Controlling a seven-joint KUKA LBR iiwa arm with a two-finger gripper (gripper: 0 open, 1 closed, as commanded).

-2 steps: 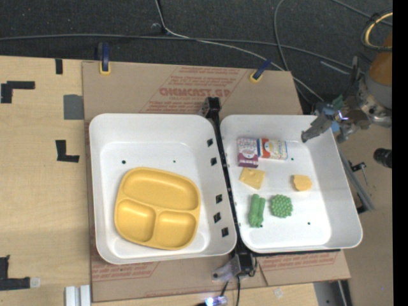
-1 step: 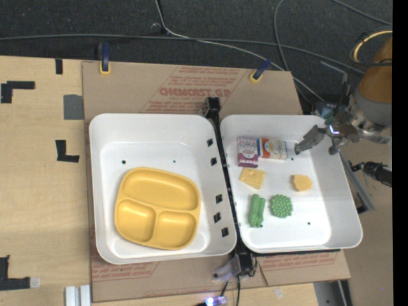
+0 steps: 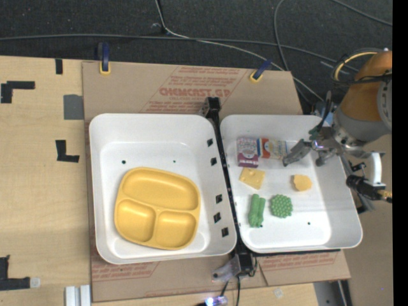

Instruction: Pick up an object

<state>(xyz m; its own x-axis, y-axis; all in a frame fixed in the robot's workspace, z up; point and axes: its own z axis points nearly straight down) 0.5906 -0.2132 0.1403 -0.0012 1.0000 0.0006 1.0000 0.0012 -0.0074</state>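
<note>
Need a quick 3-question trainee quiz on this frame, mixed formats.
1. True or false: the yellow tray lies in the right bin.
2. Which item lies nearest the end effector? A) green ball B) orange piece C) green stick
3. Fill in: the small carton lies in the ____ bin.

Key: 1. False, it lies in the left bin. 2. B. 3. right.
</note>
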